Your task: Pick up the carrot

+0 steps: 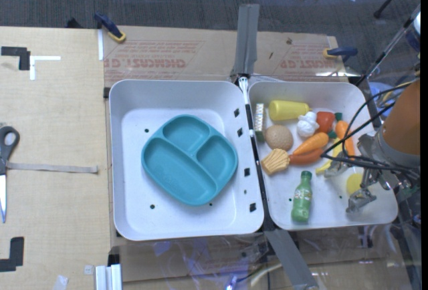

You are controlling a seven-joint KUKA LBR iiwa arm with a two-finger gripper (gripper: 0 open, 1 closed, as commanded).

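Your gripper sits low in the right-hand corner of the right bin, at the end of the arm that comes in from the right edge. Its metal fingers are a small, blurred tangle against the white floor, so you cannot tell whether they are parted or closed, and nothing shows between them.

Taking the carrot as your landmark: it lies on the bin floor up and to the left of the gripper, well apart from it, slanting with its thick end toward the upper right. A yellow piece lies between the carrot and the gripper, just beside the gripper. The green bottle lies below the carrot. A ridged tan piece touches the carrot's lower left tip, and a round brown one sits just to its left. Above the carrot you see a yellow cylinder, a small white item and a red one. Dark cables cross over the carrot's right side.

Far left of the carrot, in the left bin, rests a blue divided plate.
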